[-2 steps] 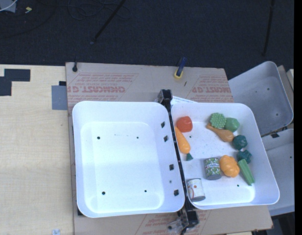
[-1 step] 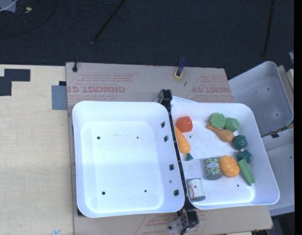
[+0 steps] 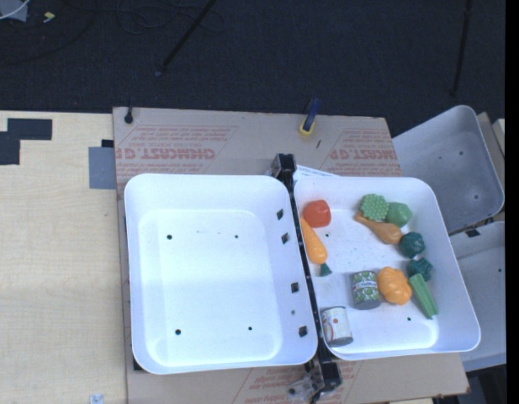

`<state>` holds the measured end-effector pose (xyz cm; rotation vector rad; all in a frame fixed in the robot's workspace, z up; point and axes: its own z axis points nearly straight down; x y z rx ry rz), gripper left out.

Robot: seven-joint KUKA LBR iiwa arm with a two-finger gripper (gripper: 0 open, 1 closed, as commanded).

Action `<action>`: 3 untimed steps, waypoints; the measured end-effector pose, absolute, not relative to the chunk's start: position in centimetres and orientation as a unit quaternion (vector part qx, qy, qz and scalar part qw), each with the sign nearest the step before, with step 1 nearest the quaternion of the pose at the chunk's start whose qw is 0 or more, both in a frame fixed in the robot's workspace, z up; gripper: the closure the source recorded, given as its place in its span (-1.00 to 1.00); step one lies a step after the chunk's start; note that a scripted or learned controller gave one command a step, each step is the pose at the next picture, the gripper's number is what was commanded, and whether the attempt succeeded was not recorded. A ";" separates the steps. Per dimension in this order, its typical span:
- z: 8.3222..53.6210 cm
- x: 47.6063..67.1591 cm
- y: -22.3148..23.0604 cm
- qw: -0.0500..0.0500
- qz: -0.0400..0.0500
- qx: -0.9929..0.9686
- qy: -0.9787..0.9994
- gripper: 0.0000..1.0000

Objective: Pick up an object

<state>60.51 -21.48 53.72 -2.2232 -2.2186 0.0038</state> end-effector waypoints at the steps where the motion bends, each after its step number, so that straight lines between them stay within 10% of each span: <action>1: 53.7 60.9 -21.3 0.000 0.001 -0.706 -0.708 1.00; 3: 53.7 60.5 -21.2 0.001 0.001 -0.705 -0.709 1.00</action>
